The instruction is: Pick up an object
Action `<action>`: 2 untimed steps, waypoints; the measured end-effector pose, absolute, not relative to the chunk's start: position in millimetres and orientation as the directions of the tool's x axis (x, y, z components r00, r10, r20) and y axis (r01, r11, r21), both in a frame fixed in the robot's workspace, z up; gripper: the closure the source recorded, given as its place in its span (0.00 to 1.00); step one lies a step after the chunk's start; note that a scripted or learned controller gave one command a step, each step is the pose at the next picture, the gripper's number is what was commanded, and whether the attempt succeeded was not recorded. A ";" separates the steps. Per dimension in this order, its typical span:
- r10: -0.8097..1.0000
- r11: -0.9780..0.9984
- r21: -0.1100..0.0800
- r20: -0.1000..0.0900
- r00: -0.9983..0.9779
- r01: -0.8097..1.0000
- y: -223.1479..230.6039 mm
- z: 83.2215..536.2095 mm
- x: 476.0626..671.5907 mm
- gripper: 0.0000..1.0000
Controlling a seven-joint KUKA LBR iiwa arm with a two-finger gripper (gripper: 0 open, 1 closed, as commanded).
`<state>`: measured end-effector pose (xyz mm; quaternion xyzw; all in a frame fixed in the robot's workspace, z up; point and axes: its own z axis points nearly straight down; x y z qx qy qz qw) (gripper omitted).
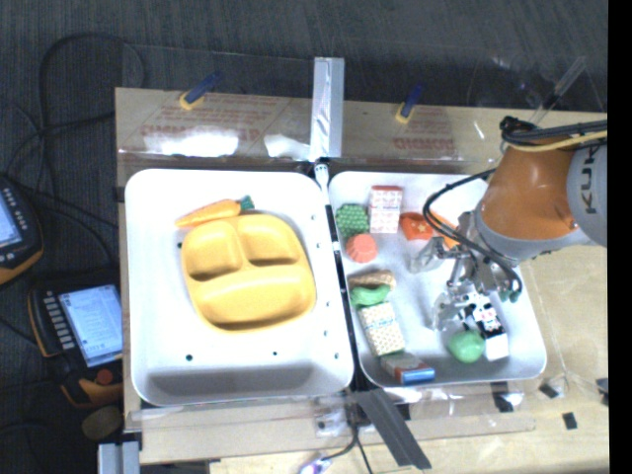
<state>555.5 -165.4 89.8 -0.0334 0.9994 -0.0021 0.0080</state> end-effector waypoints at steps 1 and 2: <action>-0.105 0.994 -0.006 -0.014 -0.994 -0.105 -161.6 88.8 638.1 0.00; -0.104 0.995 -0.004 -0.014 -0.995 -0.104 -161.5 98.4 639.4 1.00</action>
